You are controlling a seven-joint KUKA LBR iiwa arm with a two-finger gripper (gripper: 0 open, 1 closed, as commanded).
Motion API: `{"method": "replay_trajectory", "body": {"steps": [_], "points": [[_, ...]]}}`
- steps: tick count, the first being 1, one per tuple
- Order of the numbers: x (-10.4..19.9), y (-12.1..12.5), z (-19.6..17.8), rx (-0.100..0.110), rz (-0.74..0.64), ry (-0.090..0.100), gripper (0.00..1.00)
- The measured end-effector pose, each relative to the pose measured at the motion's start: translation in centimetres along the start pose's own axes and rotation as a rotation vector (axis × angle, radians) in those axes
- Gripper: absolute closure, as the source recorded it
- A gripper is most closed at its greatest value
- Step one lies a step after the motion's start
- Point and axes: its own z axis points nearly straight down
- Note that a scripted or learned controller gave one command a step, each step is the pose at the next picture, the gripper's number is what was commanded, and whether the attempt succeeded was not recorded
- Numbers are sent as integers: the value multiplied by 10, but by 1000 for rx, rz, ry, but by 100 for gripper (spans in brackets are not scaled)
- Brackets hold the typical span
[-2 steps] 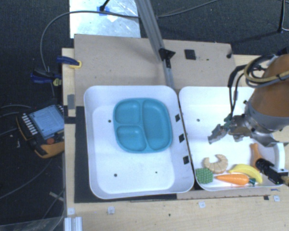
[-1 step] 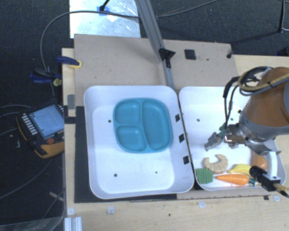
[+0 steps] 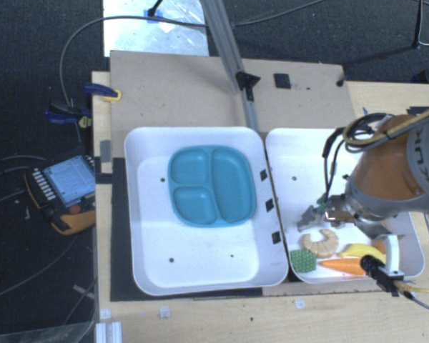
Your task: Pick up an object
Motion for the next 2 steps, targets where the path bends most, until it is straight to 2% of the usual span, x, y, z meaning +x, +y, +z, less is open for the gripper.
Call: {"method": "replay_trajectory", "body": {"steps": [1,2], "points": [[0,2,33,-5,0,0,0],[-1,4,20,-13,0,-3,100]]}}
